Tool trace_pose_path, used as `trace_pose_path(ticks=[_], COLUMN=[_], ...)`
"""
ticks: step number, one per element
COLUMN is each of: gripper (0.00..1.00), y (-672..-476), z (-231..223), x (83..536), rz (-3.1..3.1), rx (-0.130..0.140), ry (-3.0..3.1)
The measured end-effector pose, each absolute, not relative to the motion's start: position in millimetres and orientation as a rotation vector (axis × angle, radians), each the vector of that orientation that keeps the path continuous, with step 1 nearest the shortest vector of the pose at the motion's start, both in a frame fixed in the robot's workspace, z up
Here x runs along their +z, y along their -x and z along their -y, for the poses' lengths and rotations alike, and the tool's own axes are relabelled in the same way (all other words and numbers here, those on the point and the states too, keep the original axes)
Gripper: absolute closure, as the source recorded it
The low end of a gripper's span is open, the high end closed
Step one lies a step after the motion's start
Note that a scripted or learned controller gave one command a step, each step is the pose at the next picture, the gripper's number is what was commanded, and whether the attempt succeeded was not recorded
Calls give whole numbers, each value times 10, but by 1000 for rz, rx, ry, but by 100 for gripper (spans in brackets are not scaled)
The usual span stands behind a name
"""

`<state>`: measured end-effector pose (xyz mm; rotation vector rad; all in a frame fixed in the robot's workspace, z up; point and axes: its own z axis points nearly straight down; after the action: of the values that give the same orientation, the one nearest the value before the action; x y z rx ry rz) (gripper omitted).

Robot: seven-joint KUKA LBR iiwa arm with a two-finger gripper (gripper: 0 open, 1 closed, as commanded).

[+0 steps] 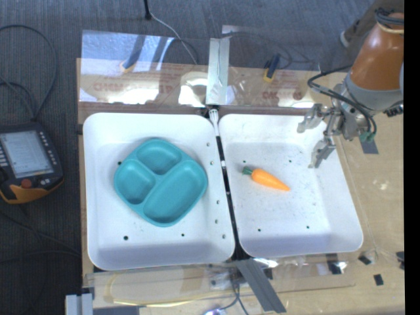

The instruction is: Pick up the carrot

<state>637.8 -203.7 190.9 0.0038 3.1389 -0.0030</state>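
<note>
Far left, at 9 o'clock: a handheld control pendant (26,159) with a grey screen lies on the dark carpet, cables looping around it.

Left bin (105,241): white, shallow, on the bench. A teal divided plate (161,181) with three compartments sits near its centre, flat.

Behind both bins, toward 12 o'clock: crinkled clear plastic sheeting (151,71) over brown board, with a small blue-and-yellow item (270,68) lying on it.

Right bin (295,235): touches the left bin along the middle seam. The carrot (266,178) lies on the bin floor a little left of the bin's centre, green stub pointing to 10 o'clock, orange tip to 4 o'clock. Nothing touches it.

Right, at 2 o'clock: the arm's orange band (382,51) and grey wrist, then the jaws (317,140) over the right bin's upper right corner. Jaws released, fingers spread apart with nothing between them, well apart from the carrot, which lies toward 8 o'clock from them.
</note>
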Motion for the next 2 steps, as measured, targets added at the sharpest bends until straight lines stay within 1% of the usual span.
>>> trace_pose_path(ticks=[1, 2], gripper=[0, 0], y=[-6277, -5904], z=[1646, 1199], x=[957, 912], rz=[-3135, -3127], rx=[-5, -6], ry=[-10, 51])
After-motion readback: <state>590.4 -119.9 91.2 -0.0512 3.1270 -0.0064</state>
